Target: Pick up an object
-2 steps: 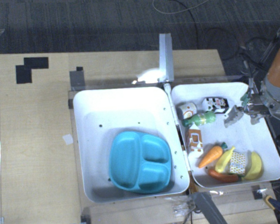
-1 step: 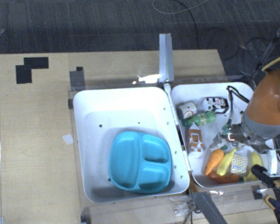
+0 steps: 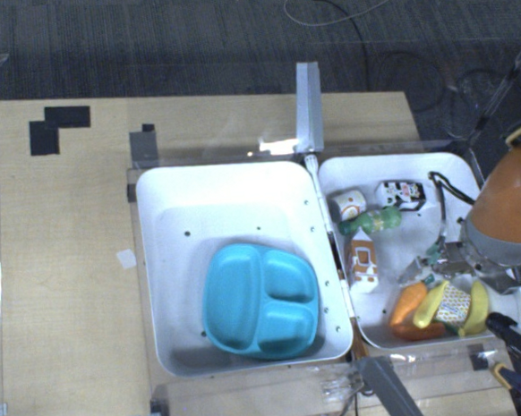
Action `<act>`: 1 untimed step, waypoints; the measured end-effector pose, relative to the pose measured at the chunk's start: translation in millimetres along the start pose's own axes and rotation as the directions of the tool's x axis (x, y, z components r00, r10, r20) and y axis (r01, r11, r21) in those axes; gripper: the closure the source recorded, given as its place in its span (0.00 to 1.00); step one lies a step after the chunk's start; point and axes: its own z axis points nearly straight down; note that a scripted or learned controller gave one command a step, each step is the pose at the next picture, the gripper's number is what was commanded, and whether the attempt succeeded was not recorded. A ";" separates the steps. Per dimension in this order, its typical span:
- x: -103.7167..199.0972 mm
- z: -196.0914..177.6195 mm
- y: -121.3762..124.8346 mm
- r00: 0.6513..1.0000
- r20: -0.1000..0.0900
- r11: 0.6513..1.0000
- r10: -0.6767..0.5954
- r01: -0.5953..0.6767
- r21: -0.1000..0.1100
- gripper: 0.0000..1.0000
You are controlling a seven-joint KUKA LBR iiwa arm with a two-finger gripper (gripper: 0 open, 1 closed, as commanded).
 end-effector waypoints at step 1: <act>1.0 -11.7 4.0 1.000 0.001 1.000 -0.003 0.003 -0.009 1.00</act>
